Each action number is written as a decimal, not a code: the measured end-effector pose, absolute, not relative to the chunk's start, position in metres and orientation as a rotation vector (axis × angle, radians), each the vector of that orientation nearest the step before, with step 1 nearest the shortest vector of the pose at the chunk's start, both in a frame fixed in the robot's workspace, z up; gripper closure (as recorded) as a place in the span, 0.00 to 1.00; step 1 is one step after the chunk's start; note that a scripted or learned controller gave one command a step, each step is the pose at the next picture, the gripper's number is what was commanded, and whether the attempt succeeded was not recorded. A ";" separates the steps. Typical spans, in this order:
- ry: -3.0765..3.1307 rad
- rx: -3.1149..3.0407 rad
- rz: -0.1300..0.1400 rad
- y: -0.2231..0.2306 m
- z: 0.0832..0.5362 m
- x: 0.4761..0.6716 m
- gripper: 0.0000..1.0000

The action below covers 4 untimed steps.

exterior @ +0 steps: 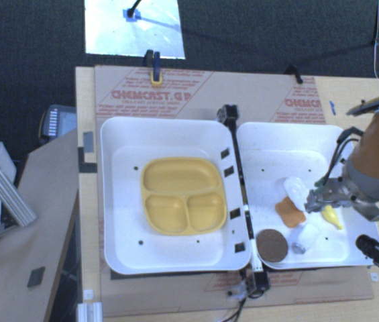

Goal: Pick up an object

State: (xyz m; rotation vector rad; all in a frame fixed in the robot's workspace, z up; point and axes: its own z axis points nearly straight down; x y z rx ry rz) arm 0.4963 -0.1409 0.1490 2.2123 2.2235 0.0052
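Brown disc (272, 244): it lies nearest the camera, at the front left corner of the right bin (269, 146), close to the divider.
Clear object (303, 237): small and pale, just right of the disc; I cannot tell what it is.
Orange piece (290, 212): flat on the bin floor, just behind the disc and to the left of my hand.
Yellow object (332, 215): a small pointed thing lying right beside my hand, on its front side.
My gripper (320, 200): low over the middle of the right bin, between the orange piece and the yellow object; whether anything sits in my grasp, I cannot tell.
White object (296, 189): just behind the orange piece, touching or nearly so.
My arm (377, 156): it reaches in from the right, orange band above the wrist.
Yellow tray (181, 194): three compartments, in the middle of the left bin (119, 180).
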 end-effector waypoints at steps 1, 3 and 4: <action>2.222 2.211 0.006 -0.141 0.213 0.498 1.00; 2.230 2.208 0.007 -0.097 0.249 0.530 1.00; 2.231 2.209 0.007 -0.043 0.255 0.549 1.00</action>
